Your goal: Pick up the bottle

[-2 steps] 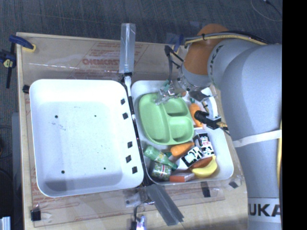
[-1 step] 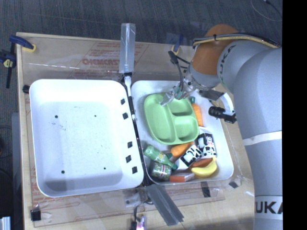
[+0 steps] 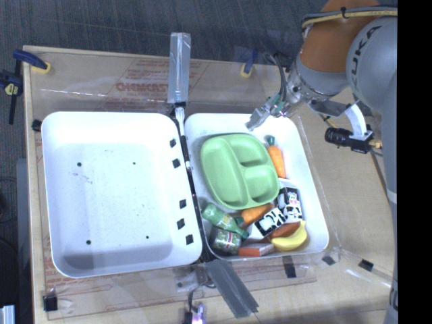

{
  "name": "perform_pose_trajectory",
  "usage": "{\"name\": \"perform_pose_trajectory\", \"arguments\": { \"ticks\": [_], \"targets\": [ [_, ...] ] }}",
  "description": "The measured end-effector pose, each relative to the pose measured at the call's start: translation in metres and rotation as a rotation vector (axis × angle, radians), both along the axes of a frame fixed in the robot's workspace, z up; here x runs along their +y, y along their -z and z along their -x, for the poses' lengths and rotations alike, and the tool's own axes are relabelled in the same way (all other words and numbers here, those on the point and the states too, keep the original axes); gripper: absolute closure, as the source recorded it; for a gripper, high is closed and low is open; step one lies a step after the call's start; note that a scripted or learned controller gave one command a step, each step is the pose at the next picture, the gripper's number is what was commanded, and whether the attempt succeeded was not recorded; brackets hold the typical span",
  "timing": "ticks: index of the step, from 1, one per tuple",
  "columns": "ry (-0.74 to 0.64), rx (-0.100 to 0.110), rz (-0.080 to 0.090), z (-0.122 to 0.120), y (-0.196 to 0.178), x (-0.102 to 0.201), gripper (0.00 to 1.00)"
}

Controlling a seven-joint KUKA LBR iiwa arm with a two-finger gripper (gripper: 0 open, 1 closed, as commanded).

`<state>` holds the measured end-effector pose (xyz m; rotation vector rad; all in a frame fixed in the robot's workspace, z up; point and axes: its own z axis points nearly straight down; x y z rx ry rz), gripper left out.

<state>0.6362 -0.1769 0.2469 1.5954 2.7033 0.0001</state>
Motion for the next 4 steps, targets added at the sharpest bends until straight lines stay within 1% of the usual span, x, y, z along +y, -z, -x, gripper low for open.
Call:
{"name": "perform_pose_trajectory", "arguments": {
  "ticks": [1, 2, 3, 4],
  "targets": [
    [-0.113, 0.004, -0.001, -0.021, 0.155, 0.051, 1.00],
    [0.241, 0.002, -0.001, -0.021, 0.054, 0.116, 1.00],
    [0.161, 0.001, -0.001, -0.014, -0.136, 0.045, 1.00],
    [0.135, 0.005, -0.001, -0.021, 0.008, 0.011, 1.00]
  ]
}}
